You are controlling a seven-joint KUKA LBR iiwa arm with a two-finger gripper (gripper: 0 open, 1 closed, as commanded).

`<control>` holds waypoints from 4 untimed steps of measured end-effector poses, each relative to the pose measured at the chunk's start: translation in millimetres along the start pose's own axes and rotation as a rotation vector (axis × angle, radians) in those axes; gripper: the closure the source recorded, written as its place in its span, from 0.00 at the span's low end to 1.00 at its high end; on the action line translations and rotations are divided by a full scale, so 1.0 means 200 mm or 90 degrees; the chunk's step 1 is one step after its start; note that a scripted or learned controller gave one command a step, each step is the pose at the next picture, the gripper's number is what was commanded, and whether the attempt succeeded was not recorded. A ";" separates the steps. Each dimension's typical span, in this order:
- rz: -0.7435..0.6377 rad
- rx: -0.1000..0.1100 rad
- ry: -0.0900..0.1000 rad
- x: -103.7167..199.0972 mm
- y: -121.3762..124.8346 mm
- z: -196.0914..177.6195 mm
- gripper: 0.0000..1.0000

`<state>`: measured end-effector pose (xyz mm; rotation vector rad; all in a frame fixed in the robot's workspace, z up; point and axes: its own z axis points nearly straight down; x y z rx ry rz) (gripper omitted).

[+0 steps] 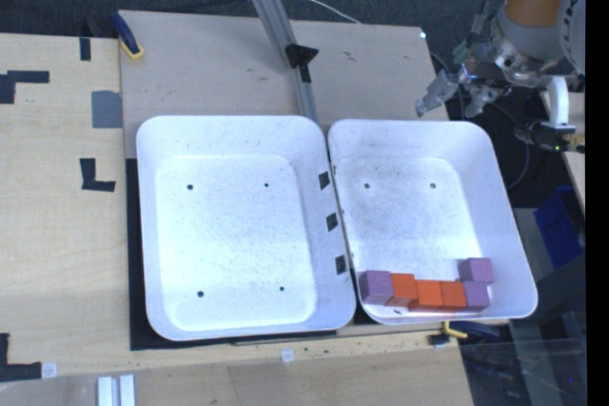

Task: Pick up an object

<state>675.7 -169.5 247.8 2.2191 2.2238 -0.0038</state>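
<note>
Along the front wall of the right bin (pixel 495 157) lies a row of small blocks. A purple block (pixel 378 284) is at the row's left end, with orange blocks (pixel 430 293) beside it. Two more purple blocks (pixel 477 271) are stacked at its right end. My gripper (pixel 449 98) hangs just past the right bin's back rim, near its back right corner and far from the blocks. It is open, with nothing between its fingers.
The left bin (pixel 152 204) sits beside the right one, their rims touching in the middle. A slanted metal pole (pixel 271 5) rises from behind the bins. A yellow-handled clamp (pixel 128 41) grips the board's back left corner.
</note>
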 end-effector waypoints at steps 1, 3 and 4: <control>0.003 0.000 0.000 -0.15 -0.18 -0.10 0.00; -0.002 -0.004 0.001 -0.01 -0.10 -0.34 0.00; 0.002 0.003 0.001 -0.10 -0.13 -0.06 0.00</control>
